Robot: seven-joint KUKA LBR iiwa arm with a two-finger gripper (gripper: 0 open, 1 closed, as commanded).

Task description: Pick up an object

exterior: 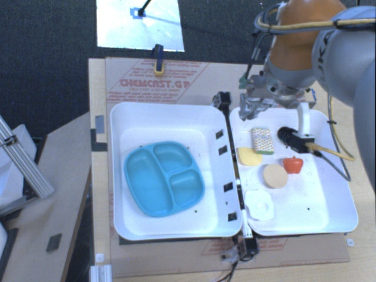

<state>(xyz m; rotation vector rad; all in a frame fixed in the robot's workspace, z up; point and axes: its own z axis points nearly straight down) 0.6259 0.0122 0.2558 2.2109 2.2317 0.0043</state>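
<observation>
My gripper (pixel 250 109) hangs over the far left corner of the right bin (pixel 338 207), open with nothing between its fingers. Just in front of it lies a speckled pale green block (pixel 262 140). A yellow piece (pixel 249 156) rests beside that block, near the bin's left wall. Further forward sit a tan round disc (pixel 274 175) and a small red object (pixel 293 165). A white round object (pixel 258 205) lies near the front left of the same bin.
The left bin (pixel 132 125) holds a blue divided plate (pixel 164 178). A row of black clips (pixel 226 151) runs along the wall between the two bins. The grey arm with its orange band (pixel 305 22) reaches in from the upper right.
</observation>
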